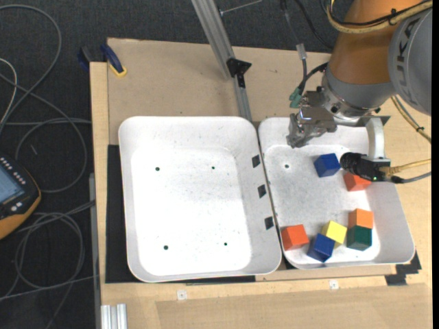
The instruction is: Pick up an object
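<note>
So nothing is picked up yet: the gripper (300, 137) hangs over the right bin (398, 249), whether spread or closed I cannot tell, just beside the blue block (327, 164), with other blocks nearer the front.

A robotics lab: wooden bench (171, 74), loose cables (41, 115) on dark carpet, 2 white bins (137, 132)

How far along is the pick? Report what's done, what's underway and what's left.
Done: the end effector has reached the right bin and sits at its far end. Underway: it stands just beside the blue cube, with nothing seen between its fingers. Left: the grasp and lift; the other cubes, such as the orange cube and yellow cube, lie at the near end.
</note>
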`<state>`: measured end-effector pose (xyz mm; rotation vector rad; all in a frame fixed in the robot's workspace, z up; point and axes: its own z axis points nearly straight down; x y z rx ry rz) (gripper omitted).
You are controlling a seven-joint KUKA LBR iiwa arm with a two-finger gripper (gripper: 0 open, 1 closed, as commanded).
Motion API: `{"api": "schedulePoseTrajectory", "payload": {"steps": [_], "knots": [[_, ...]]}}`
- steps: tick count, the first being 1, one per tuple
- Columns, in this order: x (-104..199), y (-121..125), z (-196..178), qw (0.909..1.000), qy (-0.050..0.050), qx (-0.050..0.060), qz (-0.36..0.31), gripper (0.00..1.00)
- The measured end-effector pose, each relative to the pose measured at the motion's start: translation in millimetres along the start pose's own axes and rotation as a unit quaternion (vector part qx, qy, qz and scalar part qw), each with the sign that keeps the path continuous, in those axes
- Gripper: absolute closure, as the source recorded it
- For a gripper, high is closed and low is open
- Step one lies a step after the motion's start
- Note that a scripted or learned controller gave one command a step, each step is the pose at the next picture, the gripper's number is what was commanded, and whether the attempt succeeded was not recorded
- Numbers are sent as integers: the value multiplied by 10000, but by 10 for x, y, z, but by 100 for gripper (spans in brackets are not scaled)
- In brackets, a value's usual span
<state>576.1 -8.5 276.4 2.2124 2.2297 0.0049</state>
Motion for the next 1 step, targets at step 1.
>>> {"api": "schedulePoseTrajectory", "payload": {"steps": [1], "knots": [[500,180,206,10000,-1,12,8,100]]}}
